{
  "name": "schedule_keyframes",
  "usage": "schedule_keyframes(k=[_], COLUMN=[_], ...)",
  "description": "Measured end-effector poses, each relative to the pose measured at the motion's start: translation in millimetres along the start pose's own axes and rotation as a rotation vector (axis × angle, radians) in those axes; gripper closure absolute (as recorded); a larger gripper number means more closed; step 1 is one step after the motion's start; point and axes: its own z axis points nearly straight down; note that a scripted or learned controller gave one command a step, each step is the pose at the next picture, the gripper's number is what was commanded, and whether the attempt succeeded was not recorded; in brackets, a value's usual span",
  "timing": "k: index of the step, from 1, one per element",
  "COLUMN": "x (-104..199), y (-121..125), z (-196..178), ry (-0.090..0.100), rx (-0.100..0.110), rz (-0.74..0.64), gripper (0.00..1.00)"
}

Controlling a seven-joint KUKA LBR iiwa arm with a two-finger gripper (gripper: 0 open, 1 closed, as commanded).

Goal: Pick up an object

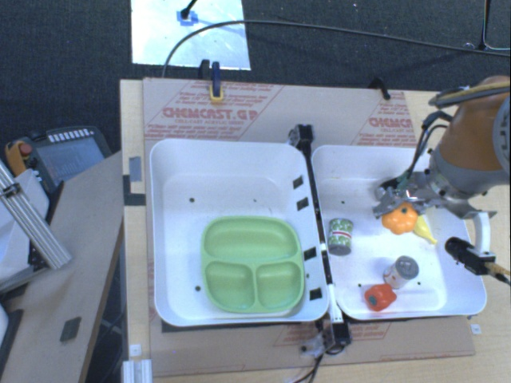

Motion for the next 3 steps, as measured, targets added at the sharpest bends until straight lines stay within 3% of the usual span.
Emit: schedule_keyframes(k=[1,3], x=[-0.4,90.7], y=[1.7,19.9], z=[-46.5,-53.8], ry=[0.001,0.003], rx=[0.002,0.004], rz=[-0.004,-0.010], gripper=[1.00,1.00])
